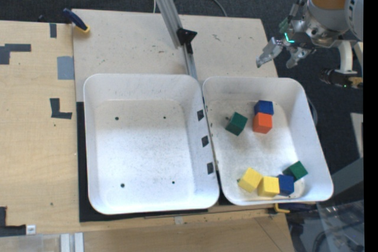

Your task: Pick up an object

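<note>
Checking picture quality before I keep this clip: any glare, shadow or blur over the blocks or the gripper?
Camera view: lighting is even and soft; the right bin shows no harsh glare, and the blocks, like the orange block, are sharp with faint shadows. The gripper at the upper right looks slightly soft, with a small teal light glowing on it.

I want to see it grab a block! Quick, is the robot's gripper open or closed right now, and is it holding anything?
Gripper: open, holding nothing, up above the far rim of the right bin.
</note>
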`<act>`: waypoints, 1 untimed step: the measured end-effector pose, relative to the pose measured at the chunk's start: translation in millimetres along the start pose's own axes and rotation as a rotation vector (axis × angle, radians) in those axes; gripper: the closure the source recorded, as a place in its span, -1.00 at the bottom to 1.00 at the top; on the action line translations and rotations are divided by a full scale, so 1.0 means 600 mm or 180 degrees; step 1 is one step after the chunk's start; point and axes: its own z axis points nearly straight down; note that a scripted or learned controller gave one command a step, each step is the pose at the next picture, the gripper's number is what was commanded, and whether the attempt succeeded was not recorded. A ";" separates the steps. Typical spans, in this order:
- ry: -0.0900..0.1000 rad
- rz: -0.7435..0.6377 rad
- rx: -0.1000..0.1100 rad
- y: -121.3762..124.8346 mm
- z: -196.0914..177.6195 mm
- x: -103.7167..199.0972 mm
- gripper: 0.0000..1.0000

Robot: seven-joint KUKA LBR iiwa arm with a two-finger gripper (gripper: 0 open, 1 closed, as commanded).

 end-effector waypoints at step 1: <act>0.0000 -0.0001 0.0001 0.000 0.000 0.000 -1.00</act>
